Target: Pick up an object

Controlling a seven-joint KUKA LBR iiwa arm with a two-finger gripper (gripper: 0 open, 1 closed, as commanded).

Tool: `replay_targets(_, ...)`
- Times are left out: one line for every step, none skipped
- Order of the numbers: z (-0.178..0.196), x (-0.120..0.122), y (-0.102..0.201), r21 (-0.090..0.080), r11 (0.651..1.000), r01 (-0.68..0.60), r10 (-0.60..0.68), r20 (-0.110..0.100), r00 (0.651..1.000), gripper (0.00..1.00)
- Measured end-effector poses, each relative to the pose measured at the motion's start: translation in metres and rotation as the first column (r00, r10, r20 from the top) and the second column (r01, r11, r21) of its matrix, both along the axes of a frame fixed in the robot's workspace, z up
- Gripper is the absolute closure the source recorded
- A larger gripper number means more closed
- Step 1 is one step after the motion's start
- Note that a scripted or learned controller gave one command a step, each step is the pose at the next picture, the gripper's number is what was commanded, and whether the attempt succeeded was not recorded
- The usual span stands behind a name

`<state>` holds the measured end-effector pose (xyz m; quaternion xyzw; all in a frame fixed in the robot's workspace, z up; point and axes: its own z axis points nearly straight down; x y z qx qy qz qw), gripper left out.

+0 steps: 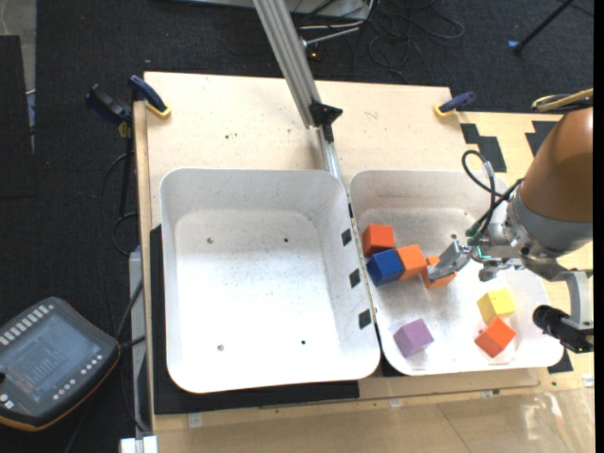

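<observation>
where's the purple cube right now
The purple foam cube lies in the right-hand white bin, near its front edge, left of the lower orange cube and below the blue cube.

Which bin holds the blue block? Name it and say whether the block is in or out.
In. The blue block lies on the floor of the right bin, near its left wall, touching orange blocks.

Around the bench: clamps, a pole, cables and a handset

We see a beige board (245,121) under the bins, with a blue and yellow clamp (149,96) at its far left corner and another clamp (455,104) at its far right. A metal pole (288,50) slants in from the far side, cables (406,22) lie on the dark floor beyond, and a grey handset (47,361) sits near left.
</observation>
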<state>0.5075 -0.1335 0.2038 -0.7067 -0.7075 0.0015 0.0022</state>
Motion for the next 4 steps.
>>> replay_targets(0.002,0.001,0.0,-0.001,1.0,0.001,-0.001,0.005,1.0,0.0)
replay_targets(-0.041,0.004,0.001,0.0,1.0,0.002,-0.002,0.001,1.0,0.0)
replay_targets(-0.089,0.001,-0.006,0.0,1.0,0.003,-0.003,0.0,1.0,0.0)
replay_targets(-0.109,0.001,-0.006,-0.001,1.0,0.002,-0.002,0.004,1.0,0.0)
